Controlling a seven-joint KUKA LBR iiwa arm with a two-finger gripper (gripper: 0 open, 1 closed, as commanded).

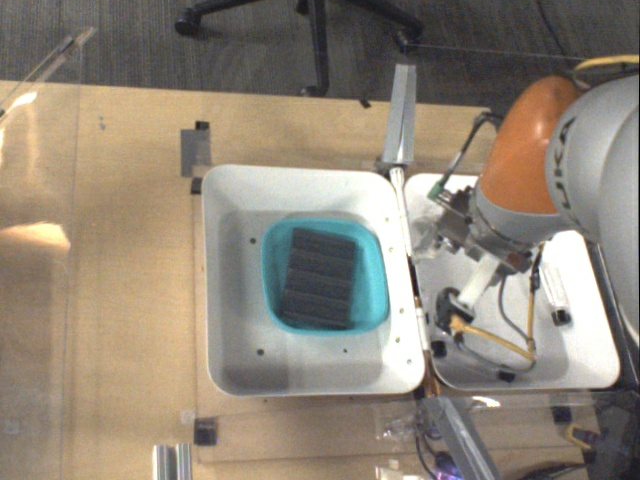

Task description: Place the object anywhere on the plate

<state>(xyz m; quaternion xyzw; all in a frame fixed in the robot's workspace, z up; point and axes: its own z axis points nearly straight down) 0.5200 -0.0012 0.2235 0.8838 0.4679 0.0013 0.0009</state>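
Note:
A dark grey ribbed block (pixel 320 277) lies flat on the turquoise plate (pixel 375 298), which sits in the middle of the left bin (pixel 230 298). The block covers most of the plate's inside and stands apart from the arm. My gripper (pixel 437 230) hangs over the left part of the right bin (pixel 590 358), close to the wall between the two bins. The grey and orange wrist (pixel 530 168) above it hides most of it.
A small white stick-like thing with a dark tip (pixel 553 296) lies in the right bin to the right of the gripper. A grey metal post (pixel 400 113) rises behind the bins' shared wall. The wooden bench (pixel 100 268) stretches out to the left.

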